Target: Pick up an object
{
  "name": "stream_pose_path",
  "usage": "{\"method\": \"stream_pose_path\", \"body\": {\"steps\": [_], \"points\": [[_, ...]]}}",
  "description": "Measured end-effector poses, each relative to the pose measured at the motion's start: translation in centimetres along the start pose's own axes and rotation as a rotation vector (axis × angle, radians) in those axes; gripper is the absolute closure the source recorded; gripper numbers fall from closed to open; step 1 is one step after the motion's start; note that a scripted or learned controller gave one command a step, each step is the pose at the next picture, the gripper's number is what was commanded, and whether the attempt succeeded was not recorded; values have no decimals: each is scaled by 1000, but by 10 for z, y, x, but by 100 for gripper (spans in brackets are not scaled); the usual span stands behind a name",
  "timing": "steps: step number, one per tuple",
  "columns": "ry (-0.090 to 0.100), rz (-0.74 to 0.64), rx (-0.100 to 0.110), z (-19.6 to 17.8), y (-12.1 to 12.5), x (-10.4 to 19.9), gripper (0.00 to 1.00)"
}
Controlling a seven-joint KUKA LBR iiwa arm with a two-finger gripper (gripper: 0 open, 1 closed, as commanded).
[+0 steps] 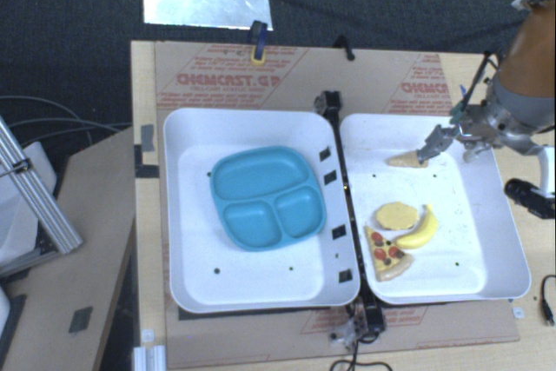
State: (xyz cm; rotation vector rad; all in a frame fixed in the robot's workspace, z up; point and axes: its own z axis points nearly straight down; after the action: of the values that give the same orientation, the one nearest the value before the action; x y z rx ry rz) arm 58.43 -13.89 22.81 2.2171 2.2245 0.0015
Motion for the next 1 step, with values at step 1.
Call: {"method": "stream_pose_path", "body": {"steps": [1], "points": [[0,2,3,134,22,-15,0]]}}
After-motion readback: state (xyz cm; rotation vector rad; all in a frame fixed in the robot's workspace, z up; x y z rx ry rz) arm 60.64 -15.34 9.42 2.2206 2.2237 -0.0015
